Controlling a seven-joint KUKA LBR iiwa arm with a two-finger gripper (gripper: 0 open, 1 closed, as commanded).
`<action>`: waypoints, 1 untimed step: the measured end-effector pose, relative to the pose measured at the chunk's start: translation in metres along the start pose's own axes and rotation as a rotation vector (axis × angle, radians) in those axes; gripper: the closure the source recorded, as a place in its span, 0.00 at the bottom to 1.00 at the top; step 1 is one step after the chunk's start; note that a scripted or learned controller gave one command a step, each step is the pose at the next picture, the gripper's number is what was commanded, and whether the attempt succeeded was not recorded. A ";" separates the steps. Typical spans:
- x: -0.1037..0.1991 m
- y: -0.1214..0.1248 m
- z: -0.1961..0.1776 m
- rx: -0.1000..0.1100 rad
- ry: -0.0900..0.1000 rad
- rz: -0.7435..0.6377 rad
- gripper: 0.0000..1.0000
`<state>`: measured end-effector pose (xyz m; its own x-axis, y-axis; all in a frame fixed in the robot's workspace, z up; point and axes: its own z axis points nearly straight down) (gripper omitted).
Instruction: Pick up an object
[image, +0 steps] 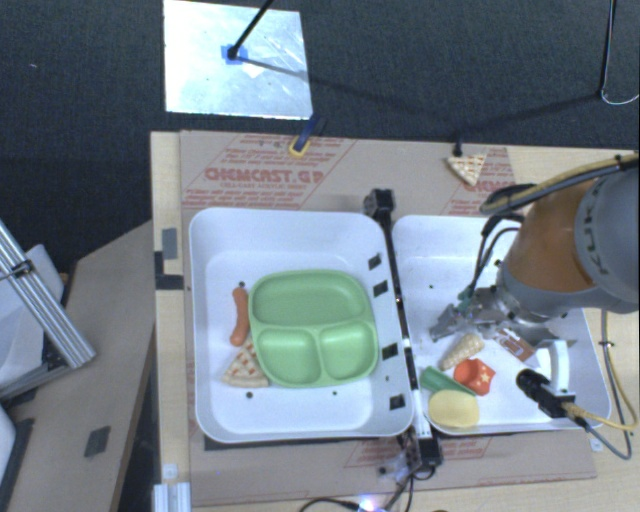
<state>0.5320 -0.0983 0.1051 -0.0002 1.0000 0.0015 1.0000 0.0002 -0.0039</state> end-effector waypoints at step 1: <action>0.000 0.000 0.022 -0.003 -0.001 0.000 0.00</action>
